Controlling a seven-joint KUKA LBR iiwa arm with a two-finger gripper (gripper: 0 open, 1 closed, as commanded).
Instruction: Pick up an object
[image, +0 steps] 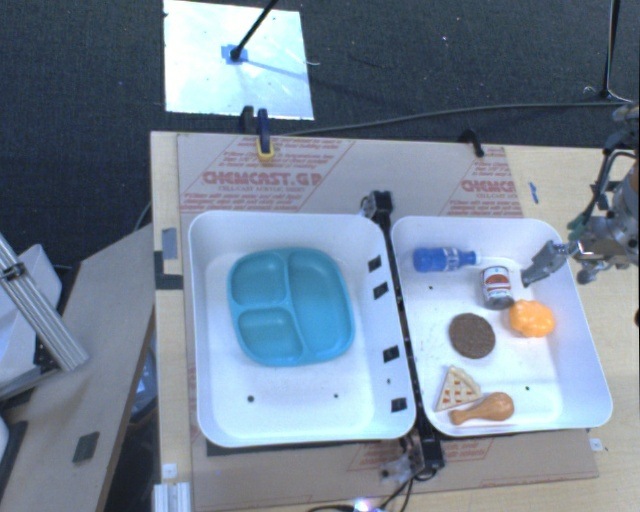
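While your pincer (541, 266) hovers at the right bin's (600, 395) two o'clock beside the can (497, 286), grip state unclear.

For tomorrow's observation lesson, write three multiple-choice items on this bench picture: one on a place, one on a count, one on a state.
1. Where does the turquoise divided plastic plate lie?
A. left white bin
B. right white bin
C. bare bench

2. How many things lie in the right bin?
A. three
B. four
C. six

3. How does the blue plastic bottle with white cap rest?
A. upright
B. on its side
C. on the plate

Key: 1 A, the plate sits inside the left bin; 2 C, bottle, small can, brown disc, orange lump, wedge and drumstick; 3 B, its length runs along the bin floor.
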